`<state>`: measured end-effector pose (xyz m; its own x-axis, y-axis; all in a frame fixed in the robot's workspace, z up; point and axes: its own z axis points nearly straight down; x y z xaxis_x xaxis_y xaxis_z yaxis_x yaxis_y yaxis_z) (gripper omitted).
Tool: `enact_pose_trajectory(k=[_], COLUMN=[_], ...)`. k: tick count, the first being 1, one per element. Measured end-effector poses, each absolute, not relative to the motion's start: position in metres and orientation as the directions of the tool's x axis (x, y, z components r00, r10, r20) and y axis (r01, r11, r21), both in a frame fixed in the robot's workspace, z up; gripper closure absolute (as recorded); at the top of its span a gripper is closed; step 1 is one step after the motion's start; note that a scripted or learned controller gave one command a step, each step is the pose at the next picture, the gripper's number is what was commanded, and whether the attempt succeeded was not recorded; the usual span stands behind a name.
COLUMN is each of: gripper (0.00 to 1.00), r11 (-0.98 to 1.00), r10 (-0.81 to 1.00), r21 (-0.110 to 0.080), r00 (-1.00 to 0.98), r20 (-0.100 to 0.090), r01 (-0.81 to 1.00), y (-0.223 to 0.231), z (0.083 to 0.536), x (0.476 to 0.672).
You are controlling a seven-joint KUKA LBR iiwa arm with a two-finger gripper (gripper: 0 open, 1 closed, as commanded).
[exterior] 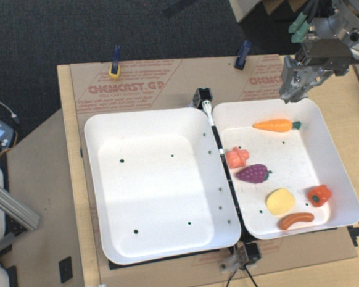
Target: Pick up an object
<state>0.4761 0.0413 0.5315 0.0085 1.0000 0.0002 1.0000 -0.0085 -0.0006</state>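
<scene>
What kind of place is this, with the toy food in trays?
Probably a robotics lab: a gripper hangs over two white bins, one holding plastic food such as a carrot, on a clamped cardboard sheet.

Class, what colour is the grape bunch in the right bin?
Purple grape bunch, clearest in the camera view.

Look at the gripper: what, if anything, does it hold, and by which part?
Nothing is held. The gripper hangs above the far rim of the right bin, and nothing shows between its fingers. The carrot lies apart from it in that bin.
</scene>
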Motion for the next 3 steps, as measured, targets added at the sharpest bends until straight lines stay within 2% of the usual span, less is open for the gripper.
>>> enact_pose_trajectory(k=[1,2,3], gripper=[1.0,1.0,1.0], r11=[0.004,-0.004,0.005], r10=[1.0,1.0,1.0], r21=[0.006,-0.006,0.007], r00=[-0.004,0.004,-0.005], r20=[0.0,0.0,0.001], r01=[1.0,1.0,1.0], y=[0.094,0.055,0.101], z=[0.535,0.501,0.537], x=[0.544,0.476,0.508])
